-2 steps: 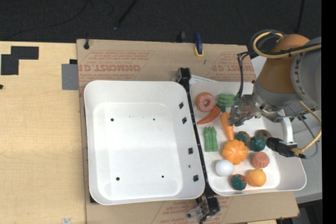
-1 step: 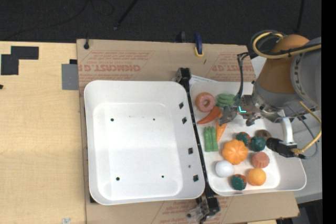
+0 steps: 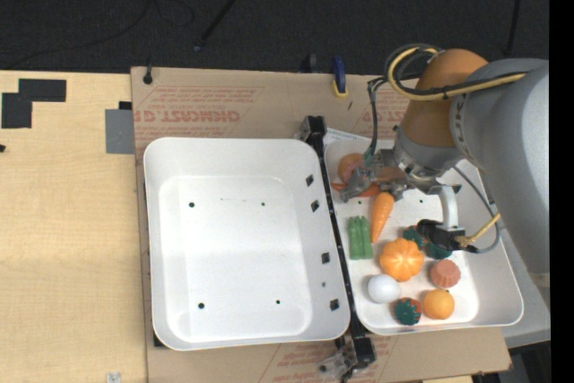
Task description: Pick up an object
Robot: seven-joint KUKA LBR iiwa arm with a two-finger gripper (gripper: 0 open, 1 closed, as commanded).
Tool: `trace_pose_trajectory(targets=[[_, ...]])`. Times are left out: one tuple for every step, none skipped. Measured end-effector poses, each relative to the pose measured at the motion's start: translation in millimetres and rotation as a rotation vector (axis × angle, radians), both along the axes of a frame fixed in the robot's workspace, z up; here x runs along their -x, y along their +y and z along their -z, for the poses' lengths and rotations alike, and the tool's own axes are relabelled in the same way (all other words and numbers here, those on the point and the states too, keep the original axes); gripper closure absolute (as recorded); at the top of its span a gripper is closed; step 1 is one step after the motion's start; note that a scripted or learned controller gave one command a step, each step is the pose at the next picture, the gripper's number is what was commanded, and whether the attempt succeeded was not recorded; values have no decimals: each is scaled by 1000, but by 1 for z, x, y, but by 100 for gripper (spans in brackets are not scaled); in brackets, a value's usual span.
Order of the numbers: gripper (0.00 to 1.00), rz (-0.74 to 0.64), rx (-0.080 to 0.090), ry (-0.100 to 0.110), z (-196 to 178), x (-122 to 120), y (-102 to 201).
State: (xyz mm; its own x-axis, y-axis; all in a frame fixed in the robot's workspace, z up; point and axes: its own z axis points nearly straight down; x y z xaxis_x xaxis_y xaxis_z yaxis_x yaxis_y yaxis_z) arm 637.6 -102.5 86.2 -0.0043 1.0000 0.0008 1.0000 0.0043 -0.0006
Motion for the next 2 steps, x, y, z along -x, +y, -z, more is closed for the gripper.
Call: trace_pose_trajectory(targets=[[100,3,-1,5,-11,2,-2],[100,-4,-2,-8,-108,-9,69]])
